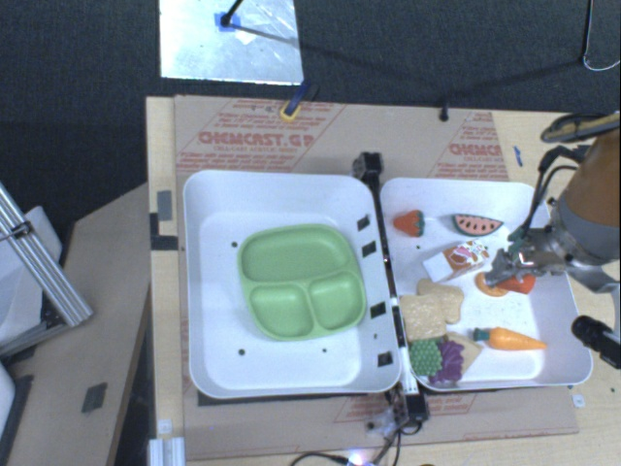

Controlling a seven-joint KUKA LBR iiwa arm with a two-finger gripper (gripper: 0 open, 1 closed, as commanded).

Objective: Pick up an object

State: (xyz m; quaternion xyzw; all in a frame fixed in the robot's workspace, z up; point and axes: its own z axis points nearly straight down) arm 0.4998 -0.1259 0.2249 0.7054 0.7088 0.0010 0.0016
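I am hovering my pincer (506,272) low in the right bin (558,362), directly over a red-orange toy (521,283); it is peeking out just beneath me. Whether I am grasping it, I cannot tell.

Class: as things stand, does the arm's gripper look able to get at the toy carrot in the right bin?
Probably yes: the carrot lies uncovered, apart from its neighbours, just below the gripper.

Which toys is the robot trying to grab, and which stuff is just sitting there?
For the job: gripper, red-orange toy under it, carrot, strawberry, watermelon slice, grapes.

Just lying about: green tray, left bin, foil sheet.
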